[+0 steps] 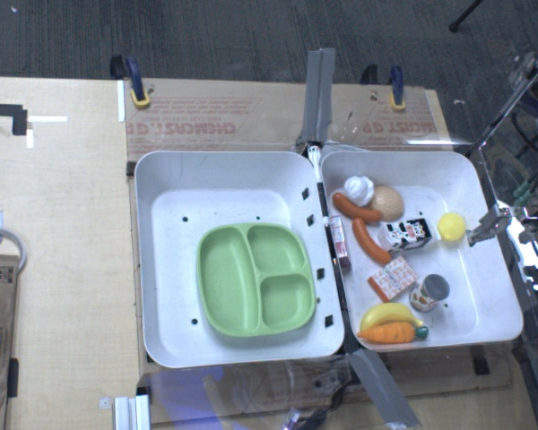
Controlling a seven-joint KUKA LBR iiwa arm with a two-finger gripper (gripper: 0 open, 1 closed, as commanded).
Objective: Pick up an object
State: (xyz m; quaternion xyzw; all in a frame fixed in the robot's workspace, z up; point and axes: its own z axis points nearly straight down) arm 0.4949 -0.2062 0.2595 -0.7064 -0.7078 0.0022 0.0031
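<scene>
One grey two-finger claw (pixel 482 230) pokes in over the right edge of the right-hand shallow white bin (pixel 484 325), and whether it is spread or pressed together I cannot tell, since it shows as a blurred grey shape; nothing can be seen pinched in it. Just beside it, near the middle of that bin's right edge, lies a small round yellow ball (pixel 451 227), which looks the handiest thing to pick. It is probably light and smooth, likely to roll or squirt out of an off-centre pinch, so a hold straight across its widest part seems safest. Close on its left sits a small black-and-white carton (pixel 406 233), which could crowd that side of the hold. Beyond it, two orange-red sausage-shaped pieces (pixel 369 239) lie end to end toward the bin's far left corner, with a tan rounded lump (pixel 387 202) and a white crumpled ball (pixel 359 188) just behind them. Toward the near edge rest a red-and-white checked flat packet (pixel 393 280), a small grey cup (pixel 430 289), a yellow banana (pixel 388 313) and an orange carrot with a green tip (pixel 390 333), the last two touching. The left-hand white bin (pixel 161 240) carries a pale green divided plastic plate (pixel 255 279) at its middle, well apart from the claw.
</scene>
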